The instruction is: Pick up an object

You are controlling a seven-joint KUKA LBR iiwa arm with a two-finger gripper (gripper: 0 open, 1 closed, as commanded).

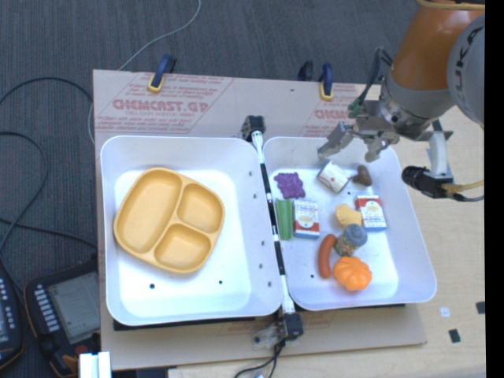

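**Gripper spread above the far end of the right bin**

We see the grey arm with its orange band reaching in from the right, its two-finger gripper (358, 146) hanging over the far part of the right shallow white bin (409, 246). Its fingers are spread wide apart with nothing between them; one finger (333, 144) angles to the left and the other points down toward the bin floor.

Just under the gripper we find a small white block with a red edge (332, 178), lying tilted, and beside it to the right a small brown rounded piece (362, 175). Whether either fingertip touches them, we cannot tell.

Nearer the divider lie a purple bunch of toy grapes (290, 184), a green strip-shaped item (283, 219) and a small red-and-white carton (306, 218) just beside it. To the right we see a yellow lumpy piece (347, 214) and a second red-and-white carton (372, 213) next to it. Toward the near end sit a grey-blue rounded item (351, 239), a red-orange toy sausage (325, 256) and an orange toy pumpkin (352, 274), close together.

In the left shallow white bin (134, 298) we see a yellow three-compartment plastic plate (169, 220), lying flat at a slight angle.

Both bins rest on a brown board with red lettering (157, 105), held by two blue-and-yellow clamps (163, 71) at the far edge.
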